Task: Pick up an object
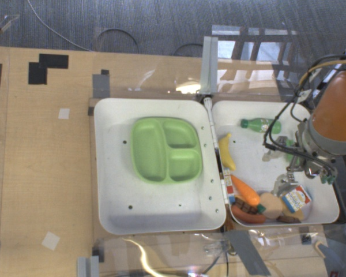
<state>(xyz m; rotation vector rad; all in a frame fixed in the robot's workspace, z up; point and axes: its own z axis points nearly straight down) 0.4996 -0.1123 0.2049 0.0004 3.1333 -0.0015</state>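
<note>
Camera view, bins: two on tabletop (40, 172).
Left bin (112, 212): one green divided plate (164, 150), bare margin around it.
Right bin (251, 149): one bottle (258, 124), banana (226, 152), carrot (245, 190), carton (296, 199); centre bare.
Tool (288, 180): over carton, grip state cannot be told.

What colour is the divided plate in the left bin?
Light green; the camera view shows the divided plate clearly.

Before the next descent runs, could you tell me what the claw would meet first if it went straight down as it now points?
Most likely the small carton lying just below the claw in the right bin, though depth is hard to judge.
</note>
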